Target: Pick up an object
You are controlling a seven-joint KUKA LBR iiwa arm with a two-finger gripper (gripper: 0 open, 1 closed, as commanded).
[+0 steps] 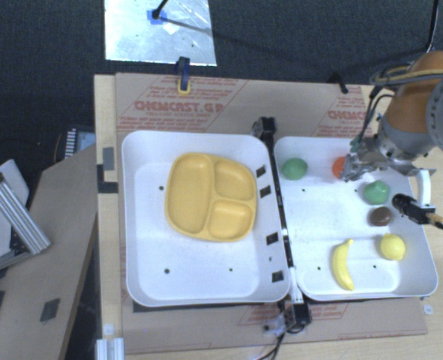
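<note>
Past the banana [342, 265], the fingers [354, 168] hang beside an orange object [339, 168]; their opening cannot be told.

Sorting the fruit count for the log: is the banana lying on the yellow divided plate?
No, the banana lies in the right bin, while the yellow divided plate sits in the left bin.

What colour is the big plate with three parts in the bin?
The divided plate is yellow, sitting in the left bin. The camera view shows it clearly.
</note>
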